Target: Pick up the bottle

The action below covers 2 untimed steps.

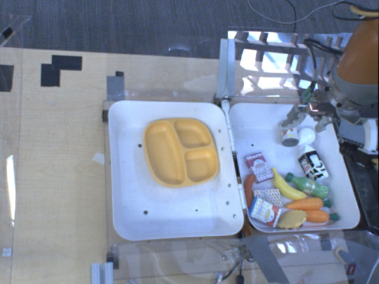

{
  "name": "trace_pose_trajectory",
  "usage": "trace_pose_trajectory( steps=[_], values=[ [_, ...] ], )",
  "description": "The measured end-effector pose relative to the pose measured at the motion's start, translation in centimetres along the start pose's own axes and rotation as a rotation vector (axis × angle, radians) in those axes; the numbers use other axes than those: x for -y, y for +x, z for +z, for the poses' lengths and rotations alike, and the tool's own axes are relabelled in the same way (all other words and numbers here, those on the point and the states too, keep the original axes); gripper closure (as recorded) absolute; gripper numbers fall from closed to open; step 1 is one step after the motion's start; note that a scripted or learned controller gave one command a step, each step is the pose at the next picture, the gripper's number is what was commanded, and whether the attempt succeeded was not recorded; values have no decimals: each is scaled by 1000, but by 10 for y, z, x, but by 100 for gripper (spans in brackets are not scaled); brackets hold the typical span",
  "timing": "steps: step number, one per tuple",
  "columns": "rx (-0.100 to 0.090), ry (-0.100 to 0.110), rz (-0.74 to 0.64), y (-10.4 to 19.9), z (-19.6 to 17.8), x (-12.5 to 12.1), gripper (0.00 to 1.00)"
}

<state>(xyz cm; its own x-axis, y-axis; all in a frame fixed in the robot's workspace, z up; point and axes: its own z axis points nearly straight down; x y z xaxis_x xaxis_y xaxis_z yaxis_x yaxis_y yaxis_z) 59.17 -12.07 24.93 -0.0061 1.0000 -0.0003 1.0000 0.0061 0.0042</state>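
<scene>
The bottle [309, 186] is green and clear with a dark green cap. It lies on its side in the right bin [254, 126], near the bin's front right, between a banana and a carrot. My gripper [306, 122] hangs over the far right part of that bin, well behind the bottle. Its fingers are open and spread, with nothing held. Just below them lie a white round thing [307, 136] and a small grey can [289, 136].
A black-and-white container [312, 165] lies between gripper and bottle. A banana [283, 184], two carrots [305, 205], a red box [257, 165], a sausage [249, 188] and small cartons [265, 210] crowd the front. The left bin [127, 188] holds a yellow divided plate [180, 151].
</scene>
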Motion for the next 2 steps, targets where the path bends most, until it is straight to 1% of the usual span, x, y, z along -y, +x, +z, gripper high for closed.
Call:
trace_pose_trajectory(
  steps=[1, 2],
  values=[
    [0, 2, 133, -32, 84, 76, 0],
    [5, -26, 146, -52, 139, 88, 0]
  ],
)
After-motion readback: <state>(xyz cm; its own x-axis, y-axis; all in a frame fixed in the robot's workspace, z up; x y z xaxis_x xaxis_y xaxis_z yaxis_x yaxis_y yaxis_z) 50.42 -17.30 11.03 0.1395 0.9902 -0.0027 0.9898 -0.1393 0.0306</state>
